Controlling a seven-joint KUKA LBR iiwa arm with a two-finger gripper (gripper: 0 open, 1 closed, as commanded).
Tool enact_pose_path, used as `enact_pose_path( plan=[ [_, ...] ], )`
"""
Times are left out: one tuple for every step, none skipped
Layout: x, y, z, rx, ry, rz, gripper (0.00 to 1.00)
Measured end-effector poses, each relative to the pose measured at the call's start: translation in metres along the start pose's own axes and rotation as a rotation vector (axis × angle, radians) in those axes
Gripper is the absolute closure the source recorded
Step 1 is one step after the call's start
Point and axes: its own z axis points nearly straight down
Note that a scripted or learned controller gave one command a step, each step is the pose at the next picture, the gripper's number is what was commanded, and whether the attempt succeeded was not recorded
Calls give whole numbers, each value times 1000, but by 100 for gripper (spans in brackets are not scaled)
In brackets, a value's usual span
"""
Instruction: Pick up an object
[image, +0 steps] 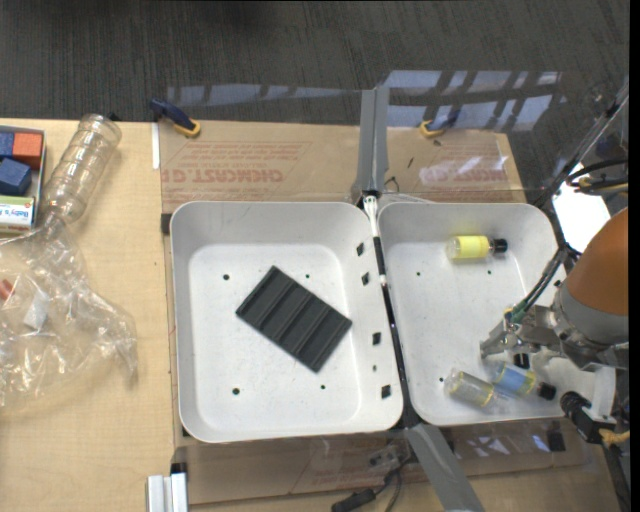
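From the overhead camera, we see the end effector (503, 342) low in the right bin (430, 395), just above two small bottles (495, 385); whether it is apart or together, we cannot tell. Nothing looks lifted yet: a yellow bottle (472, 246) lies farther back, and a dark ribbed slab (293, 317) rests in the left bin (190, 330).

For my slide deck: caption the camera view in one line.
Arm's gripper low in the right bin near two small bottles; yellow bottle behind, dark ridged slab in the left bin.
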Motion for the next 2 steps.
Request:
enact_pose_path(
  plan=[
    [-1,0,-8,1,0,3,100],
    [-1,0,-16,4,0,5,100]
  ],
)
